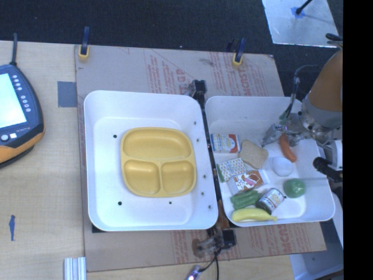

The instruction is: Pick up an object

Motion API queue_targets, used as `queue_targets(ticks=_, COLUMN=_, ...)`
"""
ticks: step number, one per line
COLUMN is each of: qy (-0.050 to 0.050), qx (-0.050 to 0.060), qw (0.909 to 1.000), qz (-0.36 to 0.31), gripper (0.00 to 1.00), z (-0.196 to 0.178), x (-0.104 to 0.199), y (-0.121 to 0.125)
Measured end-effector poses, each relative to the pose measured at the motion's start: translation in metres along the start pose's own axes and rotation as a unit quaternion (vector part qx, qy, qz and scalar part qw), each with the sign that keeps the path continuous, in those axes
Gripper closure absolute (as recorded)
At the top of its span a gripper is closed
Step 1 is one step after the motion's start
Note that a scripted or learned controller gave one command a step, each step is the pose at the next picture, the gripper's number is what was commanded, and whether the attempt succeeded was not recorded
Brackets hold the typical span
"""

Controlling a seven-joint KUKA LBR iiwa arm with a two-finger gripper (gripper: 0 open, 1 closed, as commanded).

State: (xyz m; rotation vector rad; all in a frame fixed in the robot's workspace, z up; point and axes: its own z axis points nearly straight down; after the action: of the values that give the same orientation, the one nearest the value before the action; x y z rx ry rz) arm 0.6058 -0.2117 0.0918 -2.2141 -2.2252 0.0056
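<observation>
Two shallow white bins are seen side by side on the worktop (52, 179), which is covered in the middle by a sheet of cardboard (175, 74). The left bin (99, 156) is occupied by a yellow divided plate (158, 160), set near its centre. The right bin (317, 206) is filled with small things: a small carton (225, 143) at its left wall, a slice of bread (253, 154) just right of it, a patterned packet (232, 168) below the carton, a second printed packet (247, 181) beside that, a green pepper (245, 198), a small can (270, 200) lying tilted, a banana (253, 216) along the lower edge, a green ball (295, 187), a white round object (282, 166) and a carrot (287, 149). The arm (326, 86) is seen entering at the right of the frame, with the tool (282, 134) lowered into the upper right part of the right bin, directly beside the carrot's upper end. Whether the tool is spread or pressed together cannot be told, since its tips are blurred against the carrot; the carrot is seen lying in the bin and touching or nearly touching the tool. A tablet-like control unit with an orange rim (17, 112) is placed at the left edge of the frame, and two clamps (84, 48) (238, 54) are fixed on the cardboard's upper edge.
</observation>
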Motion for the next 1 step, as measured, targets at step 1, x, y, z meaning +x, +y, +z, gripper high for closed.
queue_targets(ticks=1, qy=0.0, qx=0.0, qw=1.0, qz=-0.001, gripper=0.0, z=-0.0003, x=0.0473, y=0.029)
